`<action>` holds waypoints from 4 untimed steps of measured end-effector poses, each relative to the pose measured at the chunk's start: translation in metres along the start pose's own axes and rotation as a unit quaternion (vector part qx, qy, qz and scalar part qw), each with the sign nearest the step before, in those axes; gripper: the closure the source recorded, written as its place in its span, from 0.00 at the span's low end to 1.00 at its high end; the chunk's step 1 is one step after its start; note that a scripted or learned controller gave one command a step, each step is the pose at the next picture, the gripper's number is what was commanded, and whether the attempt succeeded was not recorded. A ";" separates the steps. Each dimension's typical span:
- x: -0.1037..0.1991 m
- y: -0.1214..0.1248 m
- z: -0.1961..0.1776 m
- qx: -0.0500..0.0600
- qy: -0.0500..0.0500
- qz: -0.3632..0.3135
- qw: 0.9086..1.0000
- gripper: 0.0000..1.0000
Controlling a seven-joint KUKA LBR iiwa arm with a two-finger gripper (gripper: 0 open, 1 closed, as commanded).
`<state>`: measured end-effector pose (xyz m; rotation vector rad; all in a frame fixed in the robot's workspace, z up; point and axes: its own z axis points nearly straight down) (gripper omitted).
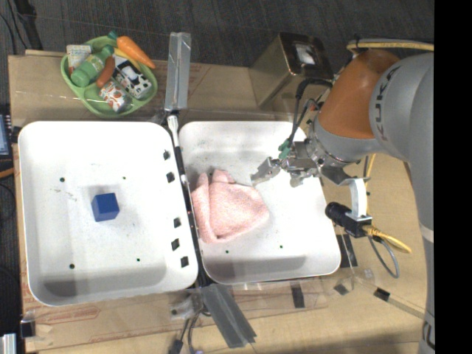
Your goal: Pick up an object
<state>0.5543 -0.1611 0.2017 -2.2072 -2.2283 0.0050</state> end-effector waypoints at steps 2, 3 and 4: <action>0.038 0.004 0.111 -0.001 0.000 -0.057 0.998 0.00; 0.038 0.004 0.101 0.000 0.000 -0.059 0.998 1.00; 0.087 0.025 -0.005 -0.002 -0.001 -0.072 0.997 1.00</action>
